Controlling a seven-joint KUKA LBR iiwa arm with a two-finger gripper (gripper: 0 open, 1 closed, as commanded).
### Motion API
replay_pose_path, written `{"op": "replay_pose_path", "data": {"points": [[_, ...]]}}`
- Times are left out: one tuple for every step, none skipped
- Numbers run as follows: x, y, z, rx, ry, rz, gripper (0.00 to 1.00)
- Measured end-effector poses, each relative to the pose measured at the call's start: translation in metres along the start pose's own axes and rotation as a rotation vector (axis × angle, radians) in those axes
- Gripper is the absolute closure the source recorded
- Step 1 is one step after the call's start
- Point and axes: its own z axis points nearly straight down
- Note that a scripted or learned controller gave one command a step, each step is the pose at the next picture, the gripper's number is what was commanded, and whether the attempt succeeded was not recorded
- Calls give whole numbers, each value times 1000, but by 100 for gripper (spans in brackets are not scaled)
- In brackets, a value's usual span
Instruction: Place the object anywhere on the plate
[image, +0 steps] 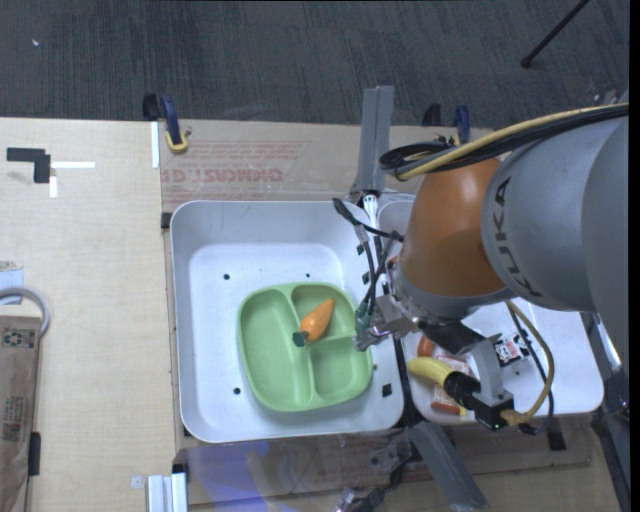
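Carrot (317, 320) lies on the green plate (262, 350), likely light, rigid, slick. Grasp its thick middle. You cannot tell the gripper (366, 330) state.

One green, three-compartment plastic plate (290, 365) and one orange toy carrot (317, 320) with a dark green stem end. Two shallow white bins: left bin (200, 330), right bin (575, 395). One yellow toy banana (430, 371). One grey arm (540, 230) with an orange band.
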Motion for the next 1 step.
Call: {"op": "replay_pose_path", "data": {"points": [[0, 0, 0, 0, 0, 1, 0]]}}
